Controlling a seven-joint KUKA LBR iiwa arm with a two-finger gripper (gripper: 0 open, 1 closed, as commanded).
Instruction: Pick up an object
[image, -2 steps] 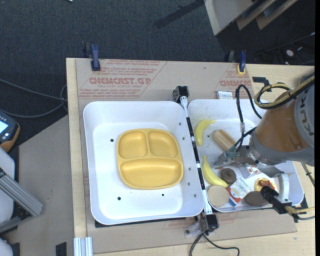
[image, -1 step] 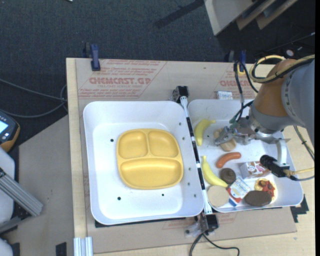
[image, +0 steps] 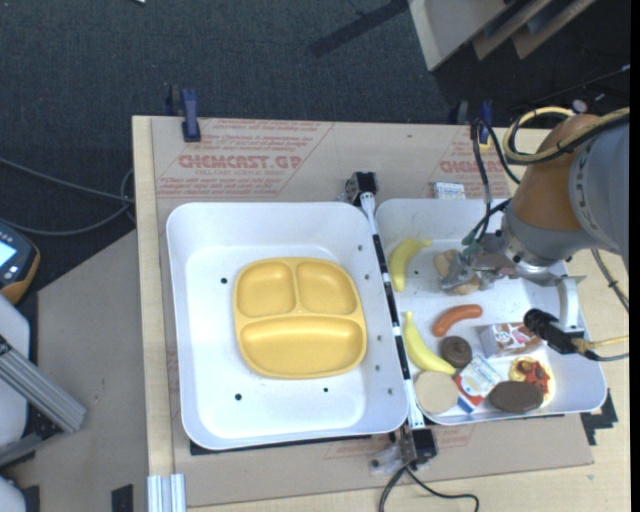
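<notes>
My gripper (image: 466, 274) is low in the right bin (image: 590, 385), near its back half. A small tan piece (image: 442, 265) lies against its left side; I cannot see whether it is held. A yellow banana (image: 403, 262) lies just left of it by the bin's left wall. An orange-red sausage (image: 457, 319) lies a little in front of the gripper. A second banana (image: 419, 345) curves along the left wall further forward.
The left bin (image: 200, 300) holds a yellow divided plate (image: 299, 317). Packed at the right bin's front are a brown round cookie (image: 456, 351), a tan disc (image: 435, 392), a snack packet (image: 508, 338), a pizza slice (image: 531, 372) and a brown oval (image: 515, 397).
</notes>
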